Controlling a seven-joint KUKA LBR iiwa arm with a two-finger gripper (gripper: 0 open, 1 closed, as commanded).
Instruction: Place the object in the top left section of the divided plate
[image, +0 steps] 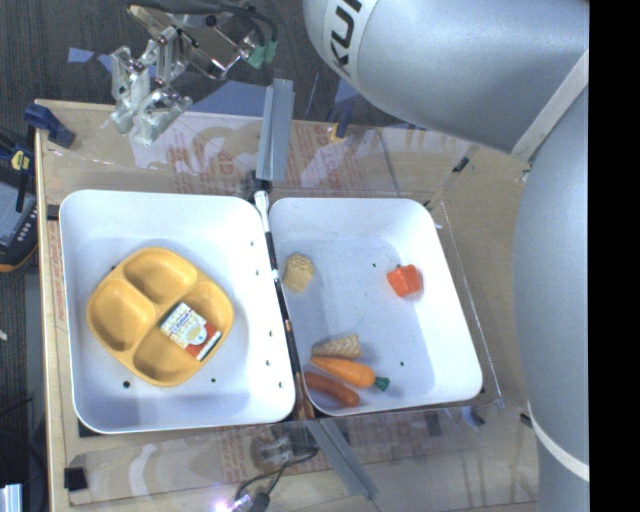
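Bench: 2 bins side by side, rims touching at centre.
L bin: divided plate in its middle; small carton in plate's right-hand section.
R bin: lumpy item by L wall, upper part; small block upper R, well apart from it. Near front edge, 3 items bunched: corn piece rearmost, carrot just in front, sausage frontmost, touching carrot.
Arm: overhangs bench's rear R.

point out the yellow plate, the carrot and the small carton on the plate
plate (120, 305), camera view, bare left section
carrot (345, 372), camera view, middle of orange body
carton (188, 330), camera view, printed top face
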